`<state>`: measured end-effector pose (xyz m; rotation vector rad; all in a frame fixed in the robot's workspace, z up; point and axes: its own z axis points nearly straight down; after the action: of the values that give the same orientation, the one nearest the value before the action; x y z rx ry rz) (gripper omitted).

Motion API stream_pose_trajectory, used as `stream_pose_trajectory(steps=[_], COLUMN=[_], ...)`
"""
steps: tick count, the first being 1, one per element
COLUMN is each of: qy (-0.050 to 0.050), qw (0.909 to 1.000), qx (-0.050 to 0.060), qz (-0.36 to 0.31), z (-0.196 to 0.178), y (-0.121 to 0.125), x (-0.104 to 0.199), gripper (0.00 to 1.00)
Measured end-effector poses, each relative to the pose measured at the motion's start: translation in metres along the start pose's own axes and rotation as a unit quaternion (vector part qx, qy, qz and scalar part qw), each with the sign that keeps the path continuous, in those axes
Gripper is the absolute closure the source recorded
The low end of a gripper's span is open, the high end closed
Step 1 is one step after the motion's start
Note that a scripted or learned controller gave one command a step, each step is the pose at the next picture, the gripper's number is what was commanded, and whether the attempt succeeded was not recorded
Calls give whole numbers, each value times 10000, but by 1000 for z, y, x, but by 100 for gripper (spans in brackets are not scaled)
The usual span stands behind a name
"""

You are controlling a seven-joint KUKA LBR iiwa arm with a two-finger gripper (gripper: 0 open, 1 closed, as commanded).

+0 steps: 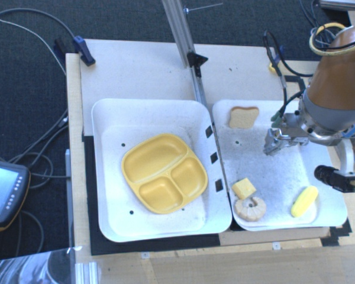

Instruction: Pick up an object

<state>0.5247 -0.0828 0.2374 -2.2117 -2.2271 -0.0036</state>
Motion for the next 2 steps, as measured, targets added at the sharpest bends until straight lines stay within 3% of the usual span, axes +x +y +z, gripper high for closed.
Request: stream_pose_trajectory(steps=[2], qy=[-1], qw=[10000], qx=[15], qz=[-3], z=[1], y=[-6], x=[113], gripper=[100])
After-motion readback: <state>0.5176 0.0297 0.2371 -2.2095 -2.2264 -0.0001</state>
